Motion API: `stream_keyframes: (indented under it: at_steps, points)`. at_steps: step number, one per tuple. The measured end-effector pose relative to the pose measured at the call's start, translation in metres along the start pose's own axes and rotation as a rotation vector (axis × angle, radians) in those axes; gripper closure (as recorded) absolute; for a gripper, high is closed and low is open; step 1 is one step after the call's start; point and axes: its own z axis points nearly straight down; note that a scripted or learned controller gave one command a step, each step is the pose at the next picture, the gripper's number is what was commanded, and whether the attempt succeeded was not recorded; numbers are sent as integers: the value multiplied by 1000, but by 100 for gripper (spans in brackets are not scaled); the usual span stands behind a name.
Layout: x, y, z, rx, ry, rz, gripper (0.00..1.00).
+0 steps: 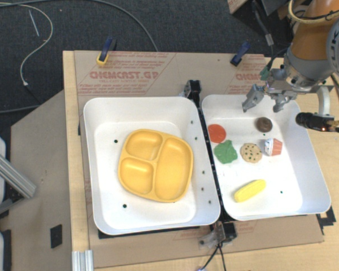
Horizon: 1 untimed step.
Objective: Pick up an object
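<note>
Pincer (pixel 266 99) hovers, fingers spread and empty, over the right bin's (pixel 313 174) far edge.
Approach stage: next, descend onto the brown puck (pixel 264 124) nearby.

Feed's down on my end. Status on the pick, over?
Pincer open, holding nothing, above right bin's far edge. Brown round piece nearest it, untouched. Nothing between them.

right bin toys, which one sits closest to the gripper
The small brown round piece: it lies right below the gripper, at the far end of the right bin, beyond the other toys.
</note>
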Motion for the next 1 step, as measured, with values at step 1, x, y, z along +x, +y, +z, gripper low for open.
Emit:
stream_keyframes:
  at_steps: [1]
  points:
    - [0, 3, -8, -14, -2, -2, 0]
